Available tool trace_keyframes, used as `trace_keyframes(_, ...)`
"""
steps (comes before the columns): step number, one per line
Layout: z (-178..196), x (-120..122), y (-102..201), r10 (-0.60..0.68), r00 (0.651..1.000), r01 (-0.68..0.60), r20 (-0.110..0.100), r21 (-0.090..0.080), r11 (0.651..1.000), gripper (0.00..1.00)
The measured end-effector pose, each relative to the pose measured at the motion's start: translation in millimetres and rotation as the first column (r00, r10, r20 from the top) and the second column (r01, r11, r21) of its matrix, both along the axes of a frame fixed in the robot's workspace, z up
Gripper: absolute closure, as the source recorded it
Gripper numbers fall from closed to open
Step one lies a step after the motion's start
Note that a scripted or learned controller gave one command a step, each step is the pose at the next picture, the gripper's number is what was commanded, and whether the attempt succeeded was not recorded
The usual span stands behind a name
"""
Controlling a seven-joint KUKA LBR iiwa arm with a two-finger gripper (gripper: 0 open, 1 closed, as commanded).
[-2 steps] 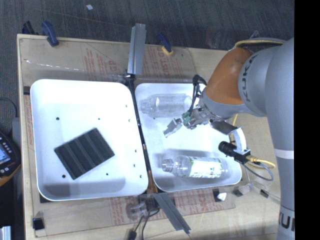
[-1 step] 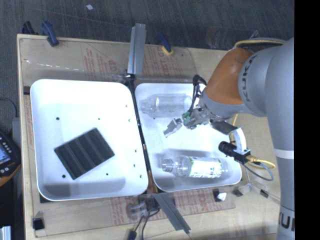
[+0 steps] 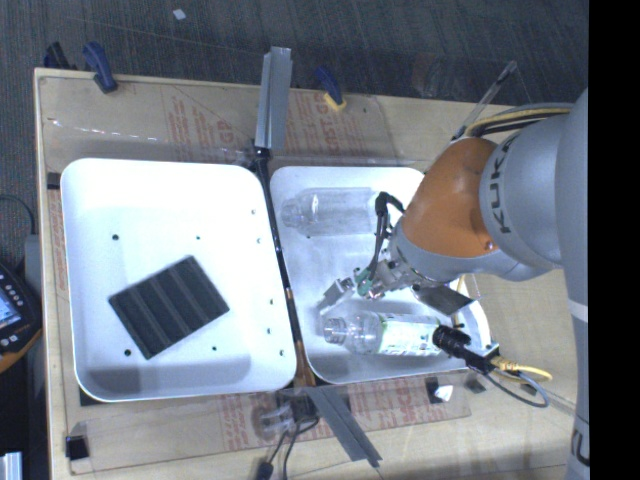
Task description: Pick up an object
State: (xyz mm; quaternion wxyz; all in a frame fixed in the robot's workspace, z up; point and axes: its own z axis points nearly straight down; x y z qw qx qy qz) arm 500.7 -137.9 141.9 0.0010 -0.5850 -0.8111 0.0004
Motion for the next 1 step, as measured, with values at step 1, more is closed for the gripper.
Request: trace_keyframes(1,12.8,-7.8,-2.0,0.019,1.0,-0.019,0.003,-0.001,1.0,0.0)
